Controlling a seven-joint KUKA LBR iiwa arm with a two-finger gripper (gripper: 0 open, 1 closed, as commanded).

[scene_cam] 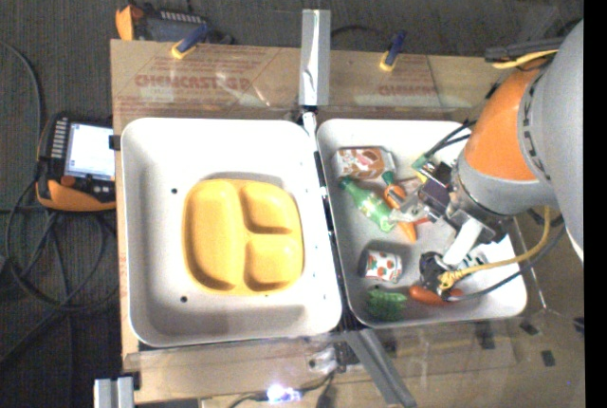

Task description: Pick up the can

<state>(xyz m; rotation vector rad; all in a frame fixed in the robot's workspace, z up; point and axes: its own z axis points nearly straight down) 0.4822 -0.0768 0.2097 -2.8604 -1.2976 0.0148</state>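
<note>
White-and-red can (382, 266) lies below-left of the end effector (417, 197), apart from it; its grip state cannot be told.

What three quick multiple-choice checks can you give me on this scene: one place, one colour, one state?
1. Where does the yellow divided plate lie?
A) right bin
B) left bin
C) the carpet

2. What colour is the bottle in the right bin?
A) green
B) blue
C) black

3. How is the white-and-red can?
A) lifted over the left bin
B) resting on the yellow divided plate
C) lying on the right bin's floor, apart from the gripper

Key:
1. B, the plate fills the middle of the left bin.
2. A, the bottle is green with an orange cap end.
3. C, bare bin floor separates the can from the gripper above it.
</note>
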